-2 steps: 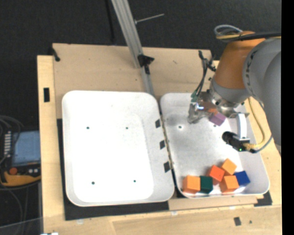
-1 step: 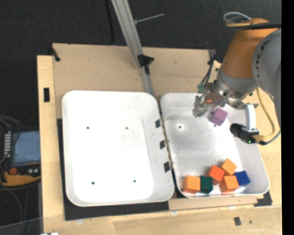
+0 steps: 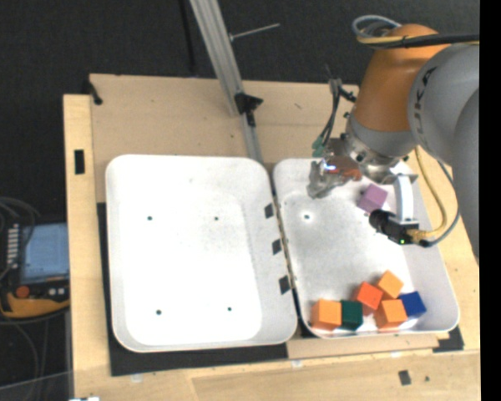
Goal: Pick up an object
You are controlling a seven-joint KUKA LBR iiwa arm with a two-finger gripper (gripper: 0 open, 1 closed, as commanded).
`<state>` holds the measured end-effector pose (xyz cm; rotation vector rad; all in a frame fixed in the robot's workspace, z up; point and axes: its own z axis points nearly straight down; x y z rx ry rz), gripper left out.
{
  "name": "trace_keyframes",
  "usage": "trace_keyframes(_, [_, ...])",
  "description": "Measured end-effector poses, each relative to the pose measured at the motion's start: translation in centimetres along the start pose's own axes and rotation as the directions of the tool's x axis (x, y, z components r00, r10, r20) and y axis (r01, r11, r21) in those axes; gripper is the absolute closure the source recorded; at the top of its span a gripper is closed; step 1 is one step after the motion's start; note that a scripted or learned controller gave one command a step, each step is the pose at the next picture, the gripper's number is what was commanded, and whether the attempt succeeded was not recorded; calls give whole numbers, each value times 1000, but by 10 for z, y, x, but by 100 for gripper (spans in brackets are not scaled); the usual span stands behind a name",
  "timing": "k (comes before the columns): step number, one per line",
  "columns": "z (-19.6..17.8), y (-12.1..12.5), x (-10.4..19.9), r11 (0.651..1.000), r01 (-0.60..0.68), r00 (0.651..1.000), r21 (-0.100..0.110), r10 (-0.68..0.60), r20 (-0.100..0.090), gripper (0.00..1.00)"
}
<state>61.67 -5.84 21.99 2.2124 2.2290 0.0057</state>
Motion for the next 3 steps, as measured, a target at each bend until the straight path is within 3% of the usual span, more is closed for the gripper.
trace_keyframes(3, [-6,12,156,1000,0,1000,2,0,0,100])
